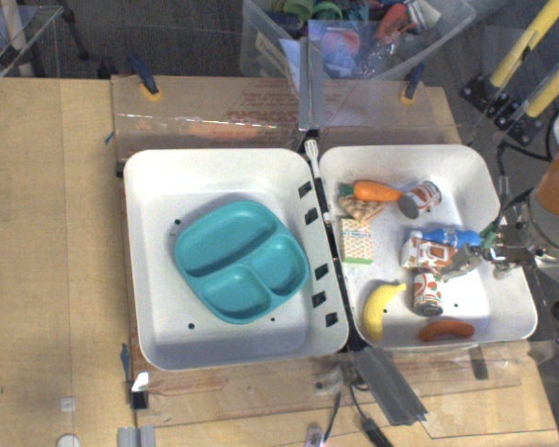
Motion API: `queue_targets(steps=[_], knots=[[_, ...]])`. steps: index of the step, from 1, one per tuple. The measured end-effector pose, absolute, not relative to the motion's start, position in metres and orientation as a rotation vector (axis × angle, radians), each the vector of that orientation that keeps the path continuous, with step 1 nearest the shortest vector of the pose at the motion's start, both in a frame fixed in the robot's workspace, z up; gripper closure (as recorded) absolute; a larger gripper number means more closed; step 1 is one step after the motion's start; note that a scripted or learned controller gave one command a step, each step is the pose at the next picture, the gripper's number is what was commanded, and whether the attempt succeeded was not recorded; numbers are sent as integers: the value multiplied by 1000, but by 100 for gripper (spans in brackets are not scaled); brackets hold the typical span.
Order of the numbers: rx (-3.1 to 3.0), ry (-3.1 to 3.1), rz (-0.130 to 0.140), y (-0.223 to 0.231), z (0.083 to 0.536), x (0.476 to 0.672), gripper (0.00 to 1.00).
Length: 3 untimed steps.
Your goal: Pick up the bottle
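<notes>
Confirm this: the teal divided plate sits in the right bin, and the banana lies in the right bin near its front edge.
Not quite. The camera view shows the teal divided plate in the left bin, not the right one. The rest stands: the banana lies in the right bin near its front edge.

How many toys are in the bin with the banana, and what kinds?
Fruit and vegetables: 2, banana and carrot
Sausage: 1
Cans: 2, and
Bottle: 1
Packets: 2, and
Total: 8
</notes>
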State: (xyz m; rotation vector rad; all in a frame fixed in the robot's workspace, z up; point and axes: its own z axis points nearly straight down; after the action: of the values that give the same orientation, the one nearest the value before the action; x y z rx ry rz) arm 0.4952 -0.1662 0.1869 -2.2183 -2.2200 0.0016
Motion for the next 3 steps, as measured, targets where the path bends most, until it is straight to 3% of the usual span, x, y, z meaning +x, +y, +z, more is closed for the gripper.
queue_targets(steps=[1, 2, 3], knots=[[-2060, -2374, 0, -207, 147, 525, 0], [-2157, -2322, -46, -208, 113, 593, 0], [-2165, -2296, -47, -211, 108, 660, 0]])
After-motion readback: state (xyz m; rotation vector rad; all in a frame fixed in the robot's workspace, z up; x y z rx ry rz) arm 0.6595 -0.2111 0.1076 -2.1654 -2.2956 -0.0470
